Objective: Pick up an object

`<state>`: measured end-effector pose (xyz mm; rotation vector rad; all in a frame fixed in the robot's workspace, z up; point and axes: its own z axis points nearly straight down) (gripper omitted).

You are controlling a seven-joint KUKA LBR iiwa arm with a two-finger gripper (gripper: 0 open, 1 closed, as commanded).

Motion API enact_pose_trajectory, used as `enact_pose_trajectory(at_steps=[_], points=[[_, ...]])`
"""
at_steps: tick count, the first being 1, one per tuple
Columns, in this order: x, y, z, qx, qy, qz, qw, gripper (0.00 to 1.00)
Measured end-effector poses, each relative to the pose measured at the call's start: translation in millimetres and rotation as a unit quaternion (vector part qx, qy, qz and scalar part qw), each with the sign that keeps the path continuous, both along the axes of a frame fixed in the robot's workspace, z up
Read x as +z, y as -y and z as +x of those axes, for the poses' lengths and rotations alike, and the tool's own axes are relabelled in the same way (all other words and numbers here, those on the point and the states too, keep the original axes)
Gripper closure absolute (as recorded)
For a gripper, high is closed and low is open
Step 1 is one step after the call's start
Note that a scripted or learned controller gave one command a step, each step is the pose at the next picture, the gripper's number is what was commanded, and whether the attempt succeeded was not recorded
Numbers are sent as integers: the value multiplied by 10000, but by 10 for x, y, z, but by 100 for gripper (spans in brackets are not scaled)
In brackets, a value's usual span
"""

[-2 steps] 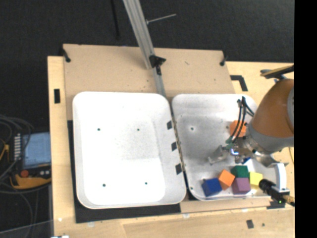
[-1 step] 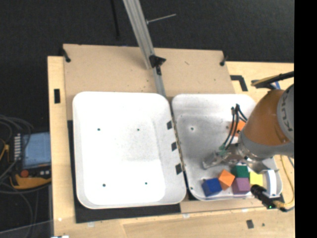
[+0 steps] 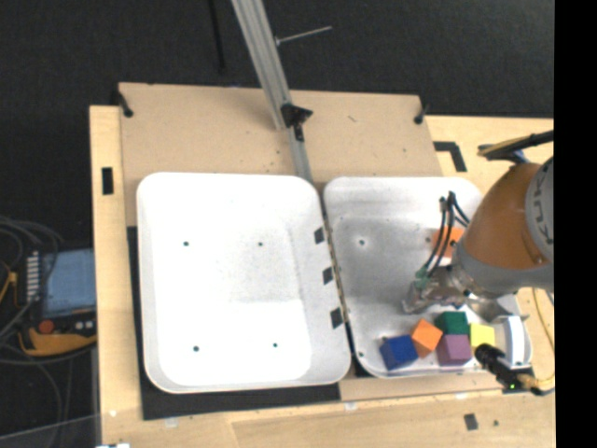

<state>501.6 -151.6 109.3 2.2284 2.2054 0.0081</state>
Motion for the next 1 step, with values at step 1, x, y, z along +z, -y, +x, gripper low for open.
enact_pose_trajectory(at_steps=[1], points=[[489,82,82,58,-6,-6,10000,100]])
